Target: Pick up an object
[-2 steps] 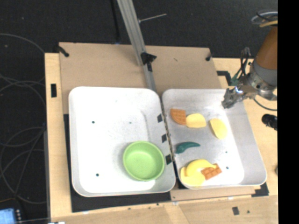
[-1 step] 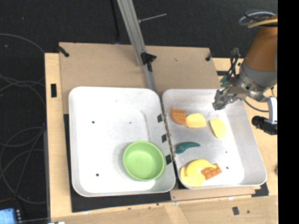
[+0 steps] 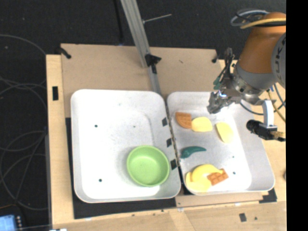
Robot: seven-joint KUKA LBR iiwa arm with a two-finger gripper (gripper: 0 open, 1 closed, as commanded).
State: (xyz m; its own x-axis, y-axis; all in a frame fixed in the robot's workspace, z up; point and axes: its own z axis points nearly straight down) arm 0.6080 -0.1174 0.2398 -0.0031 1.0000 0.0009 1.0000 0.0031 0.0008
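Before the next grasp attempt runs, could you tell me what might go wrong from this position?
1. The gripper hangs above the right bin, beside the yellow piece that touches the orange piece; closing there could shove both instead of lifting one.
2. The teal piece lies by the wall between the bins, where fingers might hit that wall.

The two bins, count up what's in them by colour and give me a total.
Green: 1, the bowl in the left bin
Yellow: 3, two pieces and a bigger one in the right bin
Orange: 2
Teal: 1
Total: 7
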